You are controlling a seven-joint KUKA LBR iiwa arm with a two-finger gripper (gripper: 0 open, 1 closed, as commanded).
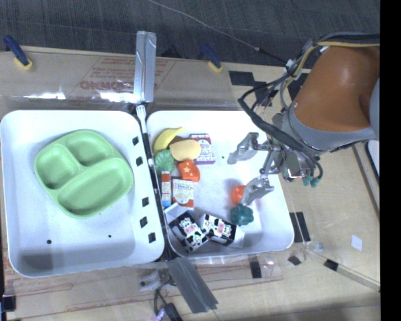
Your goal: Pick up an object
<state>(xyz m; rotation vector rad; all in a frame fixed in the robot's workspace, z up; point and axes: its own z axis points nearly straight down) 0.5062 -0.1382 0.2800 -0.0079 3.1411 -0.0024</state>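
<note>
**Open claw hung just above a small orange piece in the right bin**

Two white bins sat side by side on my bench; the left bin [20, 199] held a green divided plate [83, 171]. Over the right bin [281, 226], I saw the gripper [252, 169] with fingers spread wide and nothing between them. A small orange object [237, 194] lay beside the lower fingertip, just down and left of the claw's centre, with a teal object [241, 215] below it. I judged a short shift that way was needed.

Open claw [248, 166] above right bin [278, 227] — toys beneath.
</note>
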